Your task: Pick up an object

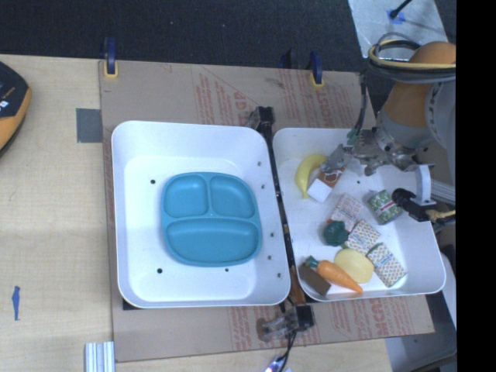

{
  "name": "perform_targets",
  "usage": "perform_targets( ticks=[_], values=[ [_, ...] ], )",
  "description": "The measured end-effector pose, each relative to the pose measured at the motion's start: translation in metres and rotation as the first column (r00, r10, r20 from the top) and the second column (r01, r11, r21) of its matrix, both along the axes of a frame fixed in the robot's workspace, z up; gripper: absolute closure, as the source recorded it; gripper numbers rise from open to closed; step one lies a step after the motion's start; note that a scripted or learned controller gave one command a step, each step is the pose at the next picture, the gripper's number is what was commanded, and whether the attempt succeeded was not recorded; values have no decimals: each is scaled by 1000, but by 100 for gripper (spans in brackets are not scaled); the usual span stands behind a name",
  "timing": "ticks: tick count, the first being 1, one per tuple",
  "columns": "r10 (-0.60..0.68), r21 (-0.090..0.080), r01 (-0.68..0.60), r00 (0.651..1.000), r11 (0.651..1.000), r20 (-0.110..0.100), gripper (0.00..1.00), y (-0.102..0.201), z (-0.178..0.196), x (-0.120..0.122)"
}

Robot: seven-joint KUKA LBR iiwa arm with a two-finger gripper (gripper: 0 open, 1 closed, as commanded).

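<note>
Hovering gripper (335, 169) over curved yellow banana (308, 171), right bin (422, 273), grip state unclear

The gripper (339, 163) looks like dull grey metal with dark fittings. Beneath it, the right bin (422, 266) is smooth, faintly glossy white plastic, as is the left bin (128, 208) well to its left. In that far bin the blue divided plate (210, 218) has a matt, even plastic surface. Just beside the gripper, the banana (308, 172) looks smooth and slightly shiny. Farther below, the carrot (339, 277) seems glossy plastic. The worktop (54, 231) shows pale matt wood grain, overlaid with brown printed cardboard (232, 95).
</note>
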State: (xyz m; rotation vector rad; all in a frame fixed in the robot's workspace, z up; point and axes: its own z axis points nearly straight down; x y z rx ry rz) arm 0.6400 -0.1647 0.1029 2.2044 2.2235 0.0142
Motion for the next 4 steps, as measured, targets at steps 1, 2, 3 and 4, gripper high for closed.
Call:
perform_targets(
  ticks=[1,2,3,4],
  values=[
    [-3,4,3,1000,1000,-12,0,53,153,-124],
    [-3,0,3,1000,1000,-22,0,52,-6,-150],
    [-1,-2,1,1000,1000,-16,100,50,11,-147],
    [-1,-1,1,1000,1000,-17,0,50,11,-147]
  ],
)
